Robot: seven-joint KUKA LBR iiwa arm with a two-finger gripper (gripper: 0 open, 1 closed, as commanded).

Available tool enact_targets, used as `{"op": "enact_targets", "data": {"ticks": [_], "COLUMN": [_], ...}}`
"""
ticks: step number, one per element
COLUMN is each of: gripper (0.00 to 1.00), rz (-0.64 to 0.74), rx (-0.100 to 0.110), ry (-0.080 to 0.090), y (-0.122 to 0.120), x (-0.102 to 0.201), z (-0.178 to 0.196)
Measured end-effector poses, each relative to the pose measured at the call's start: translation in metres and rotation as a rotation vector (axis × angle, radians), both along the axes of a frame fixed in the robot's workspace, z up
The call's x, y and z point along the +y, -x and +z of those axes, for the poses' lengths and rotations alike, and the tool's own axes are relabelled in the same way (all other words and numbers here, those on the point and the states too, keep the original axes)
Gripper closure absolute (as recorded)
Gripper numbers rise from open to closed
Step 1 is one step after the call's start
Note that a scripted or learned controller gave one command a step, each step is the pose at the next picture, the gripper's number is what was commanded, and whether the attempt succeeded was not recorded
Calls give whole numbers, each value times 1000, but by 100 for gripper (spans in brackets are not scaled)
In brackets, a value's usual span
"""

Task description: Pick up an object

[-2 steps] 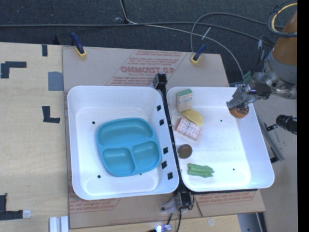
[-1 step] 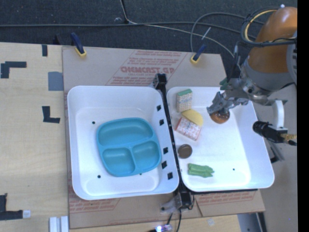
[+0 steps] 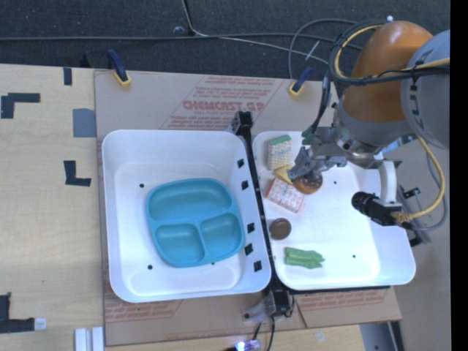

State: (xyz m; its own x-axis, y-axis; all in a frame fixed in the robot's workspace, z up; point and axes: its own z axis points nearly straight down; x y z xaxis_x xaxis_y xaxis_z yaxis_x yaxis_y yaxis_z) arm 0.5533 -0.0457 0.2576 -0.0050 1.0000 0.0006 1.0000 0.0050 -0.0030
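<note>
From above, your gripper (image 3: 306,172) hangs low in the right bin (image 3: 380,265), over a brown round item (image 3: 310,185); finger spread can't be told. A blue divided plate (image 3: 194,221) lies in the left bin (image 3: 124,269).

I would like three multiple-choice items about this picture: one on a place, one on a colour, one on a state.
1. Where does the divided tray lie?
A. left bin
B. right bin
C. on the cardboard

2. What colour is the long item near the right bin's front?
A. red
B. green
C. blue

3. How does the tray lie?
A. flat, hollows up
B. upside down
C. leaning on a wall

Key: 1 A, it lies in the left bin. 2 B, it is plainly green. 3 A, its three hollows face up.
</note>
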Motion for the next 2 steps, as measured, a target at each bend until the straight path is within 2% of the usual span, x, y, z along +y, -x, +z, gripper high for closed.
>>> {"op": "enact_targets", "data": {"ticks": [2], "gripper": [100], "rz": [0], "rx": [0], "ry": [0], "y": [7], "x": [95], "z": [-22]}}
